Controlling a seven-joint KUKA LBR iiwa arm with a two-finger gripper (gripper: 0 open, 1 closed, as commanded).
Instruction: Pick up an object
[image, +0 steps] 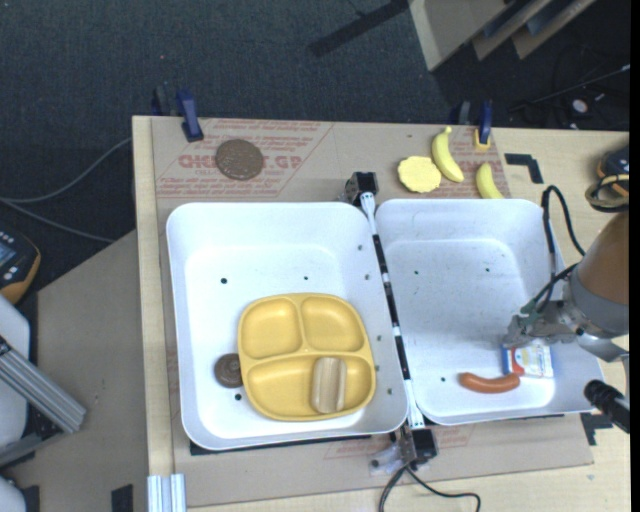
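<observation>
Reaching arm: the grey arm with its orange band (608, 262) is seen entering from the right, over the right shallow white plastic bin (450, 240).
Pincer (530, 335): it is placed low over a small white, red and blue packet (530, 360) in the right bin; whether its fingers are apart or together cannot be told.
Red sausage-shaped toy (490, 381): it is laid just beside the packet, near the bin's front wall.
Left shallow white plastic bin (260, 235): a yellow three-compartment plastic plate (300, 345) is held in it, with a tan bread-roll toy (328, 384) in the front compartment and a brown round disc (228, 371) touching the plate's left edge.
Desk (330, 150): a brown round cookie (239, 158), a yellow ruffled disc (419, 174) and two yellow toy bananas (447, 156) are laid behind the bins.
</observation>
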